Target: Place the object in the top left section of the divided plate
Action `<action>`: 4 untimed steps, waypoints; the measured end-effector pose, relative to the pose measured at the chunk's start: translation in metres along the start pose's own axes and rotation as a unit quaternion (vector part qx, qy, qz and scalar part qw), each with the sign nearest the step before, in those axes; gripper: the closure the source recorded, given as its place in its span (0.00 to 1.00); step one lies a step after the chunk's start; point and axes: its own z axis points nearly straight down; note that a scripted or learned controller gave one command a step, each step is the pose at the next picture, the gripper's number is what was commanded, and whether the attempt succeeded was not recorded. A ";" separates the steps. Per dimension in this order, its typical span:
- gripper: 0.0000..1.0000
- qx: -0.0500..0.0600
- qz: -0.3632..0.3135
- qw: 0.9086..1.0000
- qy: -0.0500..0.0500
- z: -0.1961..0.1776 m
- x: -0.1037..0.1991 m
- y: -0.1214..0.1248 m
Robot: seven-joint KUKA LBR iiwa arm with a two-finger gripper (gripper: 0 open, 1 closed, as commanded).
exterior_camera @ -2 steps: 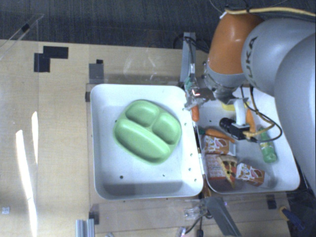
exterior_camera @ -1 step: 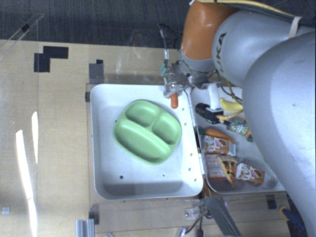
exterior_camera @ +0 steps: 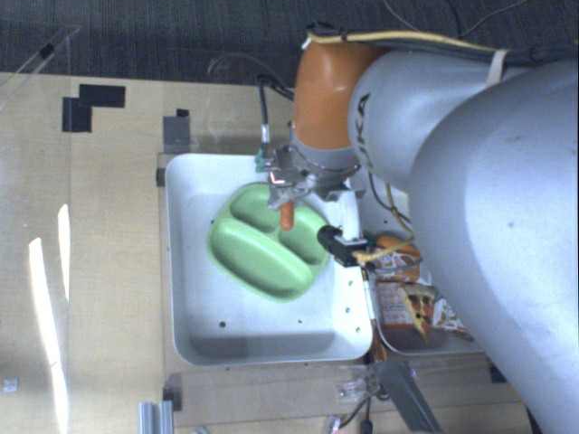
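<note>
Hovering over the divided plate [exterior_camera: 262, 265], the gripper [exterior_camera: 284, 201] looks clenched on a small orange object [exterior_camera: 287, 217]. The object hangs upright from its fingers, just above the ridge at the plate's upper middle. Task partway by my read: object is in the grasp and over the plate, not yet let go. Left to do: nudge toward the plate's top left section [exterior_camera: 251, 204], lower, release. That section looks bare, nothing blocking it. The plate sits in the left bin [exterior_camera: 204, 328], turned on a diagonal. Right of the plate, the other bin [exterior_camera: 387, 337] holds colourful snack packets [exterior_camera: 404, 298], well apart from the drop spot. Main risk: object lands on the ridge and rolls into the neighbouring section.
</note>
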 end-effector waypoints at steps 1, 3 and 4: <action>1.00 -0.001 -0.039 0.999 0.000 0.028 0.026 0.052; 0.00 -0.002 0.073 0.997 0.000 0.001 0.032 0.056; 0.00 -0.002 0.179 0.984 0.000 -0.013 0.042 0.058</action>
